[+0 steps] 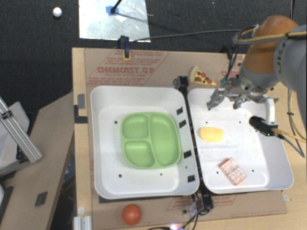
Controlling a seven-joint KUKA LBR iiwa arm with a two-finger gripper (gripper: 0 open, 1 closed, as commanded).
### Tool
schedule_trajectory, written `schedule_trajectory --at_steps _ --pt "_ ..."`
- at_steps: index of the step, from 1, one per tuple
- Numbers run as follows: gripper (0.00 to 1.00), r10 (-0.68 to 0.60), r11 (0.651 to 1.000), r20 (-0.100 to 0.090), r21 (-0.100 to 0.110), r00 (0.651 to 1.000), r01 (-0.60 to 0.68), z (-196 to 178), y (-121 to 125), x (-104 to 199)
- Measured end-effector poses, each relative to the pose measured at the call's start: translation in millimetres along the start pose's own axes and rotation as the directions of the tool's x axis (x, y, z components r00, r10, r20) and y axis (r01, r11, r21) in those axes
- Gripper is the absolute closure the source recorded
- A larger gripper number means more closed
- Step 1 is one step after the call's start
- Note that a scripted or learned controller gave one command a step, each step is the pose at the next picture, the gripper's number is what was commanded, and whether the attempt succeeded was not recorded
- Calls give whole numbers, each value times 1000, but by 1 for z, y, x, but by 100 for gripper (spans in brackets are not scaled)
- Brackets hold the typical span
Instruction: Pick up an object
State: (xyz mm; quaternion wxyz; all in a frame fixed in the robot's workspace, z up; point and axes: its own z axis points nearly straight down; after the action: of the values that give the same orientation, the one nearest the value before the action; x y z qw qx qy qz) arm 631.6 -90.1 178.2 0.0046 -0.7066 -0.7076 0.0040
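Yellow object [211, 134] is lying in the right bin [280, 164], near the bin's left wall, long axis running roughly left-right. Gripper [225, 101] is hovering over the bin's back part with fingers spread apart, gripping nothing; the yellow object is sitting below-left of it, toward the camera.

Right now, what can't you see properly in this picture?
- Pizza slice toy, camera view: the right bin's rim covers its lower edge.
- Pink block in the right bin: its pattern is too small to read.
- Gripper: the blur hides whether anything sits between its fingers.
- Red ball below the left bin: too blurry to tell what it is.
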Motion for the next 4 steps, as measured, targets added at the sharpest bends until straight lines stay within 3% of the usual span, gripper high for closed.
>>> schedule_trajectory --at_steps 1,3,4 --pt "0 -2 1000 1 -14 1000 2 -8 3 0" --pt "0 0 1000 1 -13 1000 0 95 0 -7" --pt "100 0 1000 1 -16 1000 0 82 1 -7"
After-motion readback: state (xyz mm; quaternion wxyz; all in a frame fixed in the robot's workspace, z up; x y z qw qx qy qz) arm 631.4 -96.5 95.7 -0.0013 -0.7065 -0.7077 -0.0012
